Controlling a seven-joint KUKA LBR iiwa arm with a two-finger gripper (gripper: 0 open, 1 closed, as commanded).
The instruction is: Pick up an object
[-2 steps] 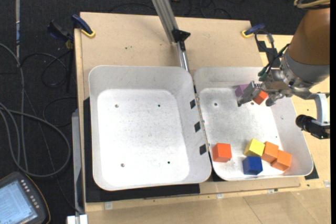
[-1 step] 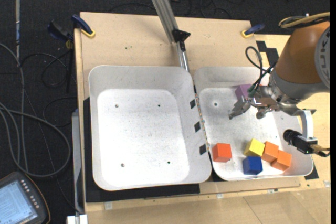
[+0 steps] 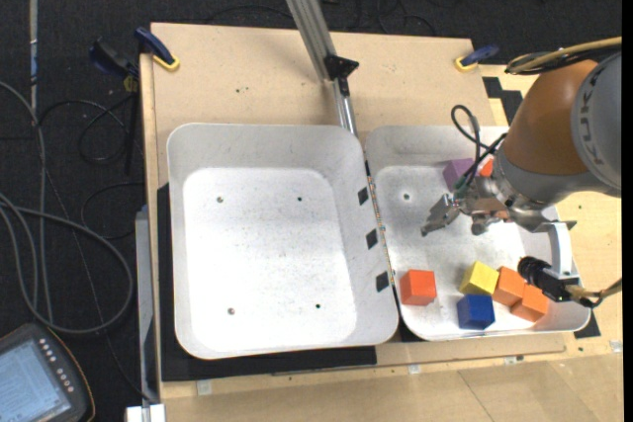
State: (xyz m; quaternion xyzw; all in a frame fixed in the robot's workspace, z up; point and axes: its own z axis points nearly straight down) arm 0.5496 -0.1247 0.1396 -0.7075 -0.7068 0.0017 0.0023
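White speckled bins [image 3: 267, 242] hold orange cubes [image 3: 418, 287], a yellow cube [image 3: 481, 278], a blue cube [image 3: 476, 311] and a purple block [image 3: 458, 173].

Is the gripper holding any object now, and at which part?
Nothing is held: the gripper hangs open above the right bin, no block between its fingers.

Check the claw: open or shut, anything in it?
Open. The claw hangs over the right bin with its fingers spread and nothing between them. The purple block sits just beyond it, ungrasped.

A wooden desk [image 3: 257, 79] with blue-and-yellow clamps [image 3: 156, 49] at its corners, black cables [image 3: 59, 212] on dark floor, a tablet screen [image 3: 35, 380] lower left.
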